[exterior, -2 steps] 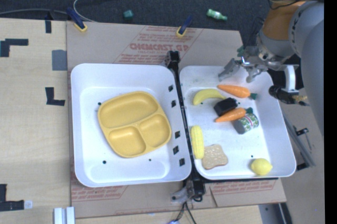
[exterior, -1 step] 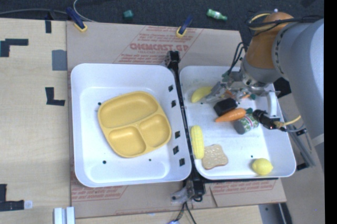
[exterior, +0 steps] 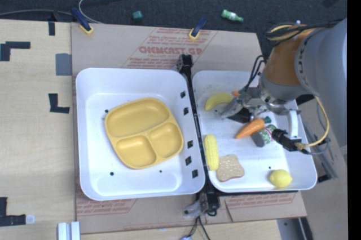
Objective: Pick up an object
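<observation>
Your gripper (exterior: 229, 110) is low over the right bin (exterior: 304, 174), in its upper half, with the grey arm (exterior: 316, 64) reaching in from the right. You cannot tell from this angle whether the gripper is spread or pressed together, and nothing shows clearly pinched in it.

The things you could pick all lie in that right bin. The banana (exterior: 218, 101) sits just left of the gripper tip, near the bin's upper left corner, so close that you cannot tell whether they touch. The carrot (exterior: 250, 128) lies tilted just below the gripper, its thick end up and to the right, beside a small grey and green piece (exterior: 263, 136). The corn cob (exterior: 211, 151) lies lengthwise along the bin's left wall. The slice of toast (exterior: 229, 168) lies flat just right of the cob's lower end. The lemon (exterior: 280, 178) rests near the lower right corner, well apart from the gripper.

In the left bin (exterior: 90, 137) you see a yellow divided plate (exterior: 144, 132) lying flat at a slight angle. Both bins stand on a cardboard sheet (exterior: 130, 47) on the counter (exterior: 34, 137).
</observation>
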Robot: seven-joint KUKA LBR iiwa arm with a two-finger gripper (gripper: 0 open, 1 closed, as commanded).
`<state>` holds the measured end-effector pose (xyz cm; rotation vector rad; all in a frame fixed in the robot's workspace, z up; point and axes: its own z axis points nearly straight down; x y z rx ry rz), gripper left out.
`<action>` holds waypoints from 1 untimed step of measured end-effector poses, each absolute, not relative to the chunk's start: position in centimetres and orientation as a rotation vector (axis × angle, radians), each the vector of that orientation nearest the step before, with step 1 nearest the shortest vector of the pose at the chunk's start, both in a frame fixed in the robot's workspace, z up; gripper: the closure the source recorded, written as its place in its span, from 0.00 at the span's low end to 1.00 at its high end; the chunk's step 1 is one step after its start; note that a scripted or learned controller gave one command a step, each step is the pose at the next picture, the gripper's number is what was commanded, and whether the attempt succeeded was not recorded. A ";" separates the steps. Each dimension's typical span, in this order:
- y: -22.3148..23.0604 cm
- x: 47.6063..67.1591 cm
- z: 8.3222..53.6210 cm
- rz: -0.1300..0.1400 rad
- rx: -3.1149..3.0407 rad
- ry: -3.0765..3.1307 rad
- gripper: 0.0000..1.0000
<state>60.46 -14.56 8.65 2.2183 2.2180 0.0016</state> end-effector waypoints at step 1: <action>-11.3 66.4 8.5 -0.032 2.225 2.234 0.00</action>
